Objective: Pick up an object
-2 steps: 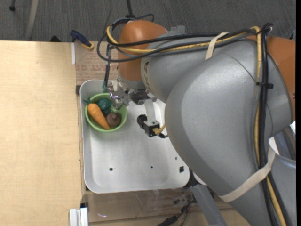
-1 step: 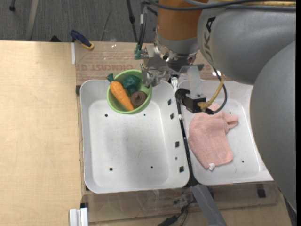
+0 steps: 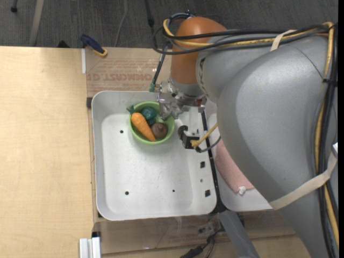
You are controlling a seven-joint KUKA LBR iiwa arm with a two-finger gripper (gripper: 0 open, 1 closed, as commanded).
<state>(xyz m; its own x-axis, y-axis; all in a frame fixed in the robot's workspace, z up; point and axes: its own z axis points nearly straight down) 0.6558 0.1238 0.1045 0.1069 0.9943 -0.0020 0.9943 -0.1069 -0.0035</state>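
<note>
A green bowl (image 3: 141, 135) sits in the upper right part of the left white bin (image 3: 145, 192). In it lie an orange carrot (image 3: 142, 126), a dark green item (image 3: 150, 113) and a small brown round item (image 3: 159, 129). My gripper (image 3: 170, 109) hangs just over the bowl's right rim, under the orange band (image 3: 189, 50) of the arm. Its tips are close to the brown item and the green one. Nothing can be seen held between them.
A pink cloth-like object (image 3: 232, 168) lies in the right bin, mostly under the arm. The grey arm covers most of the right bin. Cardboard (image 3: 121, 71) lies behind the left bin and a wooden surface (image 3: 43, 144) to its left.
</note>
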